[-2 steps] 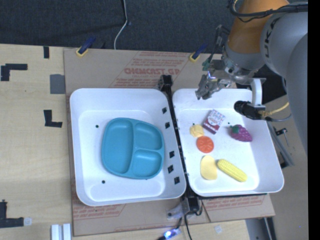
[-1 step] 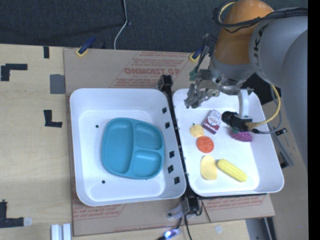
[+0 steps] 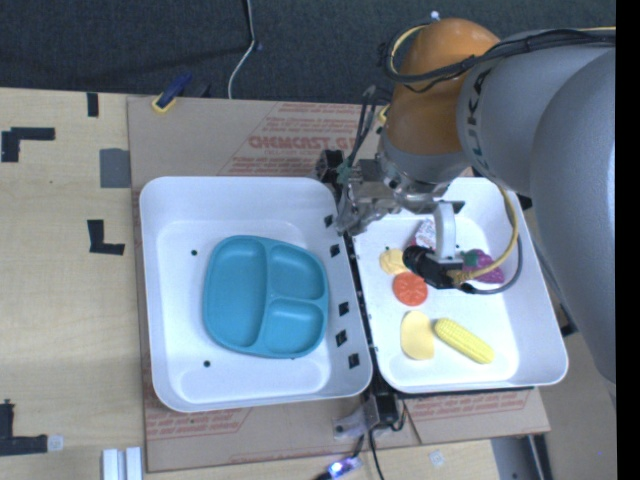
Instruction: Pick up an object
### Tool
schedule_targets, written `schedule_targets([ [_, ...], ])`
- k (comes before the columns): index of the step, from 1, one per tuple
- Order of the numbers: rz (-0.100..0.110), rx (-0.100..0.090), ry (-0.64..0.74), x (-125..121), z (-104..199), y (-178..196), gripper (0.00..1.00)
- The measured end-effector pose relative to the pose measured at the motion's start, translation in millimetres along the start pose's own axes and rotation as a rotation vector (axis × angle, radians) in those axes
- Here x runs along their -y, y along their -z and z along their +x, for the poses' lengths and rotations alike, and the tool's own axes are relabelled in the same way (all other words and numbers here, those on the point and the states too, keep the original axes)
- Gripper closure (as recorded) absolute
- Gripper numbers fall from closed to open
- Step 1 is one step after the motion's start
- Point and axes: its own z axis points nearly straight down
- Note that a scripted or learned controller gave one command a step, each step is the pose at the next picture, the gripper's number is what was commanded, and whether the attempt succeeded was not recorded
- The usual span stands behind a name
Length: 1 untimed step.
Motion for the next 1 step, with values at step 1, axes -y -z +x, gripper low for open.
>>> schedule_targets([
  [1, -0.001, 0.0, 0.0, 25.8, 44.6, 8.9, 1.0],
])
